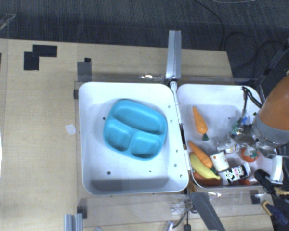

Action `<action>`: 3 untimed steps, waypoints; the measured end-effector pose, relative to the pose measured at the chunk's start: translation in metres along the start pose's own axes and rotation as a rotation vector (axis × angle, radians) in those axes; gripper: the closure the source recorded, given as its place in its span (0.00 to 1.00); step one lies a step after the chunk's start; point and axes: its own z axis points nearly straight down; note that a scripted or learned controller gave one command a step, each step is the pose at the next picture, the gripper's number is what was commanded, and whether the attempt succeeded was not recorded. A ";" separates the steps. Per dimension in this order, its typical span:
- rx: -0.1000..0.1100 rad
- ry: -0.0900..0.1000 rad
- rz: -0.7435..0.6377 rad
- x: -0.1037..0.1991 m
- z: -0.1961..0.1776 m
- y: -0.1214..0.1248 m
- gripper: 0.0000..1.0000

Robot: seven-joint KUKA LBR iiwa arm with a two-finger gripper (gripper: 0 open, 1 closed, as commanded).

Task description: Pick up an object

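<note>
**Hand low in the right bin, toys heaped at its lower edge**

I see the arm [279,112] reaching in from the right of the frame, its orange band sitting over the far right side of the right bin [216,97]. The hand [241,141] is down among the things in that bin's lower right part; cables and wrist hardware crowd it, and I cannot tell whether it is spread or pressed together, nor whether anything sits in it.

The things to pick lie in the right bin. One carrot [199,121] lies by itself near the bin's middle, green end toward the bottom of the frame. A second carrot [200,154] lies at the lower left, touching a banana [203,168] just below it. Just beside them to the right is a small white block [219,160], and below that a black-and-white piece [235,173] near the lower rim.

The left bin [94,105] holds a blue divided plate [134,128], tilted, near its middle. Both bins rest on the tan table [33,143].
</note>
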 end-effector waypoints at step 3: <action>-0.002 0.000 0.039 0.087 -0.079 0.027 1.00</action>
